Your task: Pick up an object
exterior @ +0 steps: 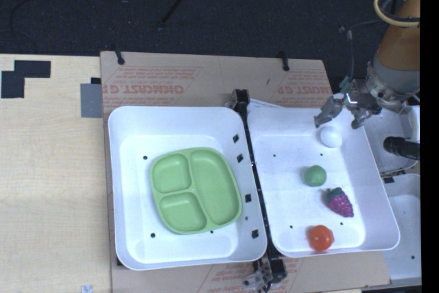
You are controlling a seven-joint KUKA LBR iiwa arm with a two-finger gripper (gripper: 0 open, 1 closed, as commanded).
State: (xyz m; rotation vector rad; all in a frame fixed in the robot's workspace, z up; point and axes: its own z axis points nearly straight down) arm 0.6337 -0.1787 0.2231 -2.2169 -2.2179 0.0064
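The right bin (374, 168) holds a white ball (330, 138) near its far right corner, a green ball (315, 176) in the middle, a purple grape bunch (339, 202) and an orange-red tomato (320, 237) toward the front. My gripper (341, 119) hangs just above the bin's far rim, right over the white ball. Its two fingers (324, 117) are spread apart and open, with nothing between them.
The left bin (127, 147) contains a green three-compartment plate (195, 190). A black divider (248, 168) runs between the two bins. Both bins rest on a cardboard sheet (192, 82). Pale benchtop extends to the left.
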